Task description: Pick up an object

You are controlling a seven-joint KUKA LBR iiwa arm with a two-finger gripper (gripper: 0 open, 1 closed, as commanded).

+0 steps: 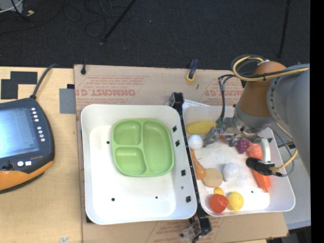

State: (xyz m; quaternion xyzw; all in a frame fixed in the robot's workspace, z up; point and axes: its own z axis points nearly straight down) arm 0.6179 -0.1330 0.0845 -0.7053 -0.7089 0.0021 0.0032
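Two white bins sit side by side on the bench (40,206). The left bin (96,186) holds a green plate (142,148) with three compartments, well to the left of the gripper (225,134). The gripper hangs low over the far part of the right bin (283,199). The grey arm (291,103) and its orange band (258,92) cover much of the gripper from above. Whether it is open or closed, and whether it has hold of anything, cannot be told.

Just left of the gripper lies a yellow fruit (201,127). A little further left, a small white ball (195,142) rests by the wall between the bins. Just right of the gripper is a purple bunch of grapes (243,146), touching a pink-red piece (254,150) whose shape is hard to make out.

Nearer the camera than the gripper lie an orange stick (197,167), a beige lump (212,177) and a pale ball (231,171). Well apart from the gripper, at the near rim, a red tomato (218,203) touches a lemon (235,201). A small yellow bit (218,191) peeps out just behind the tomato, too small to name.

Right of the gripper and nearer the camera lies a carrot (264,181), its upper end hidden. Far to the gripper's left, a handheld screen (20,140) is cut off by the edge.
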